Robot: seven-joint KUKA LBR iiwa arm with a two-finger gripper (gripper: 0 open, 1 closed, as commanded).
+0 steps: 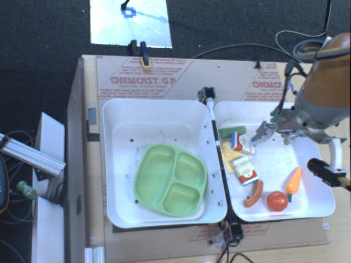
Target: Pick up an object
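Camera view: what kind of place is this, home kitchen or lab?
Probably a robotics lab bench, not a kitchen: two white bins sit on a protective-film board, toy food such as a carrot and tomato is in the right bin, and loose cables trail across dark carpet.

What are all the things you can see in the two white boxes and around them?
left bin: 1, white, left half of the bench
right bin: 1, white, right half of the bench
divided plate: 1, light green, in the left bin
tomato: 1, red, near front of the right bin
carrot: 1, orange, right of the tomato, right bin
sausage: 1, reddish brown, left of the tomato
small box: 1, red and white, middle left of the right bin
small carton: 1, blue, red and white, above the box
green piece: 1, green, back left of the right bin
yellow piece: 1, yellow, by the divider
gripper: 1, grey, above the right bin's back part
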